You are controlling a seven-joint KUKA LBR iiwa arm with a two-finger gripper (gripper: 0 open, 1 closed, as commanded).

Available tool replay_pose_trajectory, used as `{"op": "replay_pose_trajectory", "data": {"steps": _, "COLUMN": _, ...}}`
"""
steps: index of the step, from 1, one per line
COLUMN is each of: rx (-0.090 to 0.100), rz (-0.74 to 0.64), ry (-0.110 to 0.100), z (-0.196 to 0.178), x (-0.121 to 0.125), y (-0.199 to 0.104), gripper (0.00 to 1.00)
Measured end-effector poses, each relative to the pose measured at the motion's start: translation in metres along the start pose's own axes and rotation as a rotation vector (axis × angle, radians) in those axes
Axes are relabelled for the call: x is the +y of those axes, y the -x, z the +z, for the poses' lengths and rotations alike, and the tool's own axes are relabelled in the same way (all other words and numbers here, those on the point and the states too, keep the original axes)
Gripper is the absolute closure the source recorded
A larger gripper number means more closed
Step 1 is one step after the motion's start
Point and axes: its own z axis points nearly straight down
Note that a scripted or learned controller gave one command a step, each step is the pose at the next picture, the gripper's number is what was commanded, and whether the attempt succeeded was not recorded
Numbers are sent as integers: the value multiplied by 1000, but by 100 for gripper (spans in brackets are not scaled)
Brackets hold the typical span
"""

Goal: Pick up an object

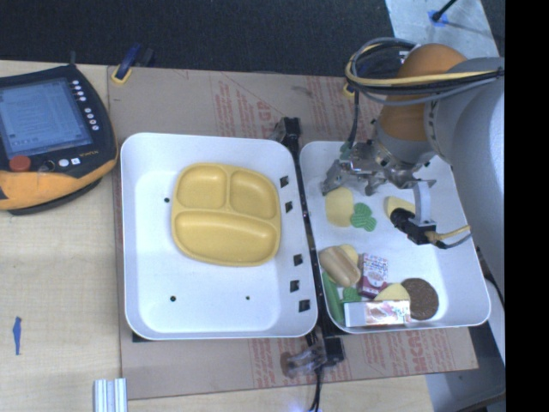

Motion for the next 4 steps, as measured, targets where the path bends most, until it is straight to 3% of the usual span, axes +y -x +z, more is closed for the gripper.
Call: {"op": "replay_pose_trajectory", "data": {"steps": 4, "rx": 0, "rz": 1, "ry": -6, "z": 1, "x": -21, "y": 8, "gripper": 0}}
